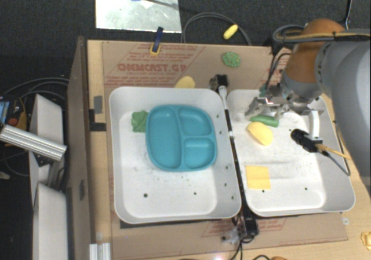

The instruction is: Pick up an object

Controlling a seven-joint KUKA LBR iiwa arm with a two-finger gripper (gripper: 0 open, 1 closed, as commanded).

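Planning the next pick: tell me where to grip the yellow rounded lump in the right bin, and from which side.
Probably best from straight above, closing across the short middle of the yellow lump. It lies flat and oblong in the right bin, its long sides bare. Keep off its upper end, where the green piece lies close by the gripper.

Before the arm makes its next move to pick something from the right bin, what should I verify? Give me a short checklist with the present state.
1. Claw is over the right bin: ok.
2. A target is near: the green object lies just under the claw: ok.
3. Green object is gripped: cannot tell.
4. Free room around the target: the yellow oval object lies close beside it: not ok.
5. Yellow square lies apart from the claw: ok.
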